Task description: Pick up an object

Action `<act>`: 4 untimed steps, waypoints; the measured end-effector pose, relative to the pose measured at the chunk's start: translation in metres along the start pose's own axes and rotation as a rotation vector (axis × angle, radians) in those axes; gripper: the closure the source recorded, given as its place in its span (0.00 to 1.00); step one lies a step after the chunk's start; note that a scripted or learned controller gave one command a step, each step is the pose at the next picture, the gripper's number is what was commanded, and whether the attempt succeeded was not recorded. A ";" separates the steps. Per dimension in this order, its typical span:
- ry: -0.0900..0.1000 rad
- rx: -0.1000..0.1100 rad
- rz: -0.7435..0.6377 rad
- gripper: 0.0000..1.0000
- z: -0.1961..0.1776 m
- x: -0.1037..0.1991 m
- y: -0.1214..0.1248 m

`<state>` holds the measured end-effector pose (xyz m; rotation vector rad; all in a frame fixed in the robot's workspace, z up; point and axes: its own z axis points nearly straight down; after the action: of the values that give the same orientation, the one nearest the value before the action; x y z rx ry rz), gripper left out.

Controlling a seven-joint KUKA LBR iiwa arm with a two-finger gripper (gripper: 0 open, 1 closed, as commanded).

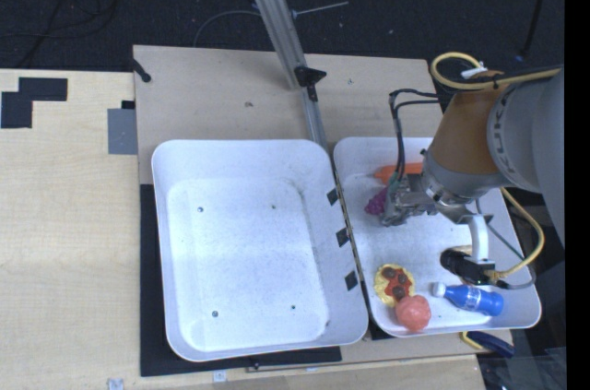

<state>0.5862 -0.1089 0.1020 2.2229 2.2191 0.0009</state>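
Observation:
My gripper (pixel 398 206) is low in the right bin (pixel 419 241), near its upper middle. It sits right beside a purple object (pixel 376 204), which lies at its left and touches or nearly touches it. An orange carrot-like piece (pixel 398 170) lies just behind the gripper, partly hidden by the arm. Toward the bin's front lie a yellow and red toy (pixel 394 281), a pink ball (pixel 414 313) and a blue bottle with a white cap (pixel 471 298).
The left bin (pixel 249 241) stands beside the right one, with black clips (pixel 343 236) along the shared edge. A metal rail (pixel 279 15) slants down from the back toward the bins. Cables (pixel 516 236) loop around the wrist.

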 end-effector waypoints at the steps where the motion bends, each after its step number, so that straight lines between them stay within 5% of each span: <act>1: -0.001 -0.004 -0.001 1.00 -0.060 0.001 -0.005; 3: 0.000 -0.003 -0.001 1.00 -0.154 0.000 0.007; 4: 0.001 0.002 -0.005 1.00 -0.148 0.052 0.000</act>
<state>0.5864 -0.0569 0.2503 2.2187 2.2259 0.0002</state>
